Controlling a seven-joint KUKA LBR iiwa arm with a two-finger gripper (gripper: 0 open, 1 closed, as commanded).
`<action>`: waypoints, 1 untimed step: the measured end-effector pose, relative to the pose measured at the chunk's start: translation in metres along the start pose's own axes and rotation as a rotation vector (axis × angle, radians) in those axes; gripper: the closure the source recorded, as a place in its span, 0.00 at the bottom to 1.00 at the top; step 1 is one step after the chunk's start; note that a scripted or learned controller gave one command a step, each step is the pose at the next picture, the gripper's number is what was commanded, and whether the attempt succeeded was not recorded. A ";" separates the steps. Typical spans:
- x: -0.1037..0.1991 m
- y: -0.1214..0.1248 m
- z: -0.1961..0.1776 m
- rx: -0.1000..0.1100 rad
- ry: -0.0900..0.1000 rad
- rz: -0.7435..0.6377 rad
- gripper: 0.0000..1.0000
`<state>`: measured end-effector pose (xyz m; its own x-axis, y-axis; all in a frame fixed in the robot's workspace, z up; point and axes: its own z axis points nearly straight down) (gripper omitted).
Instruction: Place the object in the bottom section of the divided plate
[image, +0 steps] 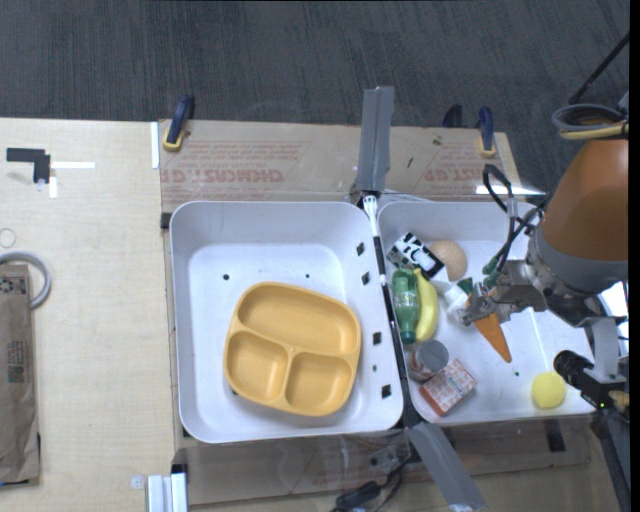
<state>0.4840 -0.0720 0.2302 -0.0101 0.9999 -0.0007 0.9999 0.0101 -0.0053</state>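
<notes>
We see a yellow divided plate lying in the left bin. In the right bin the gripper hangs above an orange carrot, near a banana, a green bottle and a yellow ball.

- The divided plate lies in the left bin.
- In the right bin, a bottle and banana lie at the left wall.
- A carrot lies right of them; a ball sits near-right.
</notes>
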 end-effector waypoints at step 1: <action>0.093 0.042 0.041 0.002 -0.002 0.059 1.00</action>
<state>0.5251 0.0218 0.1885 0.0485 0.9988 -0.0026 0.9988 -0.0485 -0.0073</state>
